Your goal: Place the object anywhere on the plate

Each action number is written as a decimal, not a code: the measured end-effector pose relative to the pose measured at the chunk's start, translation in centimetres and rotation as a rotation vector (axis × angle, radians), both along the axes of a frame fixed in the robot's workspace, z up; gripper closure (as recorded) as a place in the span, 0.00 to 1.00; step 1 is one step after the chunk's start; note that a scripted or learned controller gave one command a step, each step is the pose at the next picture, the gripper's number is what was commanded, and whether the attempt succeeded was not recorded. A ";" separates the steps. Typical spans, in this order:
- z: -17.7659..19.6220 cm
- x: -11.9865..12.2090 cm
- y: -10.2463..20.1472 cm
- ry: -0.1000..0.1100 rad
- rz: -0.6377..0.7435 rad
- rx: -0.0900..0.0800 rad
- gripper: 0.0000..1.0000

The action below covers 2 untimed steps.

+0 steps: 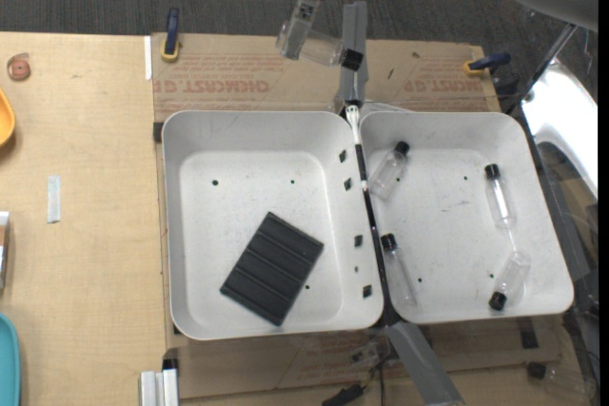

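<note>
Two shallow white bins sit side by side on brown cardboard [238,81]. In the left bin [190,143] we see the dark ribbed plate [273,267], lying flat and askew in the near half. The right bin [447,133] holds four clear vials with black caps: one at the far left [388,171], one at the right [497,195], one at the near left [398,266] and one in the near right corner [509,280]. The gripper [303,14] hangs beyond the bins' far edge, above the cardboard, with a pale translucent piece [312,45] just beneath it. We cannot tell whether the pincer is apart, together or clamped on that piece.
</note>
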<state>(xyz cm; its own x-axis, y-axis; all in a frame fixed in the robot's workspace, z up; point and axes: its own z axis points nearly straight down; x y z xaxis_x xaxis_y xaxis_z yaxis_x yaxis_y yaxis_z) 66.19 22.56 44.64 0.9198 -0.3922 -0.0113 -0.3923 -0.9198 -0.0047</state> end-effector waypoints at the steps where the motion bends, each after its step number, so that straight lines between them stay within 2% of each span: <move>1: 0.7 0.2 -0.2 0.004 -0.008 0.005 1.00; 2: 1.3 0.4 -0.4 0.010 -0.017 0.009 1.00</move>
